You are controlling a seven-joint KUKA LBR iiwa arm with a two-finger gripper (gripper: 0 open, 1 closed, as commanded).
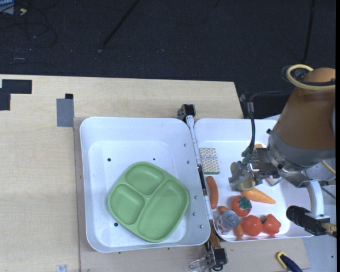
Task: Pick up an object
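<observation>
I hang my gripper (245,174) low over the right bin (226,130), just above the cluster of toy food along its near side. I cannot tell how the gripper is set, and I see nothing lifted clear of the bin floor, so I judge the pick not yet made: the closing, the grasp and the lift are all left.

Just near of the gripper lies an orange carrot (259,196), a smooth tapered cone of plastic, close enough that I cannot tell if I touch it. Beside it sits a round red tomato (241,205) with a green top, glossy and hard-looking. Nearer still are 2 red lumpy pieces (260,225) and a greyish round thing (229,220), too small to name. By the dividing wall lie a long orange-red sausage shape (212,191) and a flat patterned card (209,160).

The left bin (96,146) holds a matte green plate (149,201) with 3 moulded compartments.
</observation>
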